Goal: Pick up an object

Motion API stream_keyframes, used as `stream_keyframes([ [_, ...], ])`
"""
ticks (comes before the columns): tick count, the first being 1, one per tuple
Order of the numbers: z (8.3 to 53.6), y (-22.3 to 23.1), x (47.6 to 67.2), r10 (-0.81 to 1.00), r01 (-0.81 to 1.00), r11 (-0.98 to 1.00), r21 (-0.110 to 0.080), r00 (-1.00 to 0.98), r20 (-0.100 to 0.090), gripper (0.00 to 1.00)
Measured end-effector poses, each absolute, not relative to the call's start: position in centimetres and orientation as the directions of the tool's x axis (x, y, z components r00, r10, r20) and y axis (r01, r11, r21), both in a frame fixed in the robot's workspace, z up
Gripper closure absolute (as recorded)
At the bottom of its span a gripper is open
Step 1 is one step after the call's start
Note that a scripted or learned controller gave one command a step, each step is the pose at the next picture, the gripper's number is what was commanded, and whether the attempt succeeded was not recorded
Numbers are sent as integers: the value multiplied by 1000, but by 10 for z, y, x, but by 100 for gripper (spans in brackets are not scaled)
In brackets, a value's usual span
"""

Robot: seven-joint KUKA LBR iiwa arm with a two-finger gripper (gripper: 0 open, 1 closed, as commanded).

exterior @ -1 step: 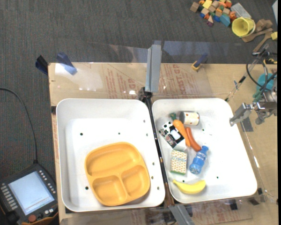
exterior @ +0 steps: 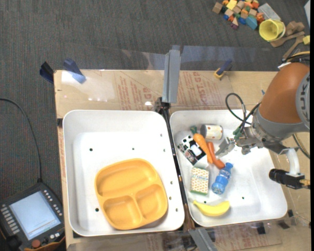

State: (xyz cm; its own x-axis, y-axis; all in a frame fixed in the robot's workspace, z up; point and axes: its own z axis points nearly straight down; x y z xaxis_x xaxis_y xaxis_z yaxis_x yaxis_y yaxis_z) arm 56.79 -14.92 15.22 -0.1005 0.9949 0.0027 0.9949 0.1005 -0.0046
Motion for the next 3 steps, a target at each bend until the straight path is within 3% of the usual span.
stream_keyframes([
  [1, 94, -128, 558, 962, 962, 274, 7, -274, 1, 0],
  [2, 104, -129, 559, 964, 964, 267, 11, -267, 4, 100],
  [3, 187, -63, 578, 966, 966, 260, -2, -260, 1, 100],
])
